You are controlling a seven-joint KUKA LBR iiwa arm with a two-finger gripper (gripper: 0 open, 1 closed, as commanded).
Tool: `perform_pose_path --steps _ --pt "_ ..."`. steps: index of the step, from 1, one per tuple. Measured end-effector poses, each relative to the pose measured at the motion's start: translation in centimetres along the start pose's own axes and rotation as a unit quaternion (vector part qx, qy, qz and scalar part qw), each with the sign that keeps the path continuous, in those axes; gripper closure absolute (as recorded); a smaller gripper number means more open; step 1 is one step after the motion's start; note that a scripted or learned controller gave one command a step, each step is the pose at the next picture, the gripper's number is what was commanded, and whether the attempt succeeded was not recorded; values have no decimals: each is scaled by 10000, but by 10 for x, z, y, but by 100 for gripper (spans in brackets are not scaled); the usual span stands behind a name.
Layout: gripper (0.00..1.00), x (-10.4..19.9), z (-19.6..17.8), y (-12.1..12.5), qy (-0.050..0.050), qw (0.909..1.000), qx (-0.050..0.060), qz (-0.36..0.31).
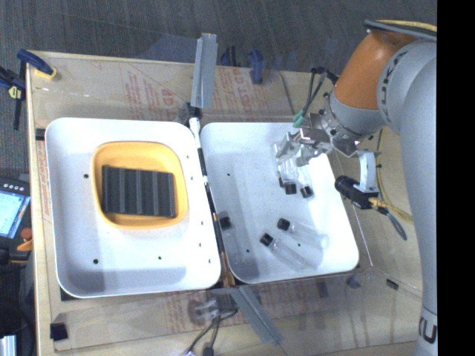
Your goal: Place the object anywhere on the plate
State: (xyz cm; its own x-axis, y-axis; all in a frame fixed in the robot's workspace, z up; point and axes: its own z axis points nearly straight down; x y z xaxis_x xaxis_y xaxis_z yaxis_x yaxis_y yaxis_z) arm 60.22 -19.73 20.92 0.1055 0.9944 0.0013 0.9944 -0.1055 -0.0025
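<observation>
The gripper is hovering over the right bin, fingers spread, gripping nothing. Clear vials are lying near it; the plate is sitting left. Risk: slick, see-through vials slipping out.

White bins, yellow plate with dark ribbed insert, orange-banded grey arm

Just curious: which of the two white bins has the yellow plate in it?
The left bin: it holds the yellow plate; the right bin holds small clear vials.
</observation>
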Motion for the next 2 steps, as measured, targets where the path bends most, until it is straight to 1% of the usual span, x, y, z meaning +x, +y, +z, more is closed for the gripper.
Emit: perform_pose_path --steps 1,2 --pt "100 52 10 -7 -1 9940 23 -1096" --pt "100 128 -7 4 -10 9829 3 -1844"
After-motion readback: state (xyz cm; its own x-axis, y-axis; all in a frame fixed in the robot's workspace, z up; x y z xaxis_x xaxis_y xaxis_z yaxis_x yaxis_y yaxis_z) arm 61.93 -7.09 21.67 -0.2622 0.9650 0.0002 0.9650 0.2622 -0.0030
